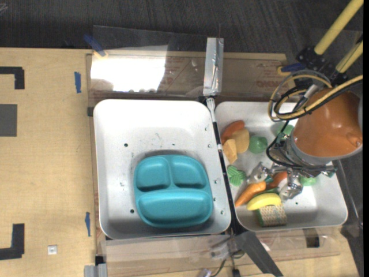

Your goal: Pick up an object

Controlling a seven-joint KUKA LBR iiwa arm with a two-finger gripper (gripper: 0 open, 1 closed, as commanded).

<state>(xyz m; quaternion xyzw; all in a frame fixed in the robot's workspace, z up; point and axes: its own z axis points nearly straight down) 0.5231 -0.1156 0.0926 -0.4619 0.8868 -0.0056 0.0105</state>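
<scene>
- Carrot point(250, 192) lies in the right bin point(337, 203), beside the banana point(264, 201); jaws hover just right of the carrot, whether open or closed I cannot tell
- Step: approach; next, a descent centred on one toy

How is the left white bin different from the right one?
The left bin holds one large thing, a teal divided tray; the right bin holds many small toy foods, among them a carrot and a banana. The arm and its tool hang over the right bin, not the left. Both are shallow, white and side by side.
</scene>
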